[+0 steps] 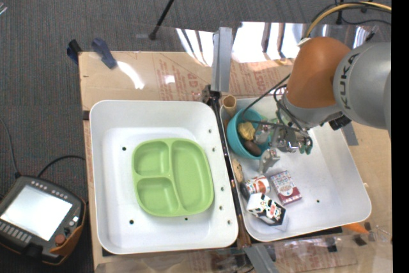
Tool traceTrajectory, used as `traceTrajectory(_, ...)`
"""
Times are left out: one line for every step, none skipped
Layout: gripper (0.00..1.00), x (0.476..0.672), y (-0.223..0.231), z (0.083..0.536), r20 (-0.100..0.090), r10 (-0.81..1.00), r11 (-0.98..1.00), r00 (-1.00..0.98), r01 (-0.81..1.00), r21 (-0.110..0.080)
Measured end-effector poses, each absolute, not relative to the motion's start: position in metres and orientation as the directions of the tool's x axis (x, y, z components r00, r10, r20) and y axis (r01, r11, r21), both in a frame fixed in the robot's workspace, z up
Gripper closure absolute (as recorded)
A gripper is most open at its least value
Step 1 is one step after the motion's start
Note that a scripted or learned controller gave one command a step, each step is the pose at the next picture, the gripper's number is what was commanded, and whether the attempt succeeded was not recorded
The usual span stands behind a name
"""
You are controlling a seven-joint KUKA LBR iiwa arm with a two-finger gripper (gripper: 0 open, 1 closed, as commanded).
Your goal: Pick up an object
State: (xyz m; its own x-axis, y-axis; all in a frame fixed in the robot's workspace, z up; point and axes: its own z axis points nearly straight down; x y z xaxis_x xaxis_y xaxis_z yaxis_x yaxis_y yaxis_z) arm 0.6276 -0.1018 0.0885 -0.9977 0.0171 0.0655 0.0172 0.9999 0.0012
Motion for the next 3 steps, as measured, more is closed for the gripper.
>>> traceTrajectory(1.00, 0.558, -0.085, 0.093, -0.012, 0.207, 0.978, -0.978, 0.207, 0.005)
traceTrajectory(0.00, 0.556, -0.085, 0.090, -0.007, 0.206, 0.979, -0.978, 0.206, 0.004)
traceTrajectory(0.00, 0.627, -0.095, 0.085, 0.033, 0.329, 0.944, -0.944, 0.330, 0.001)
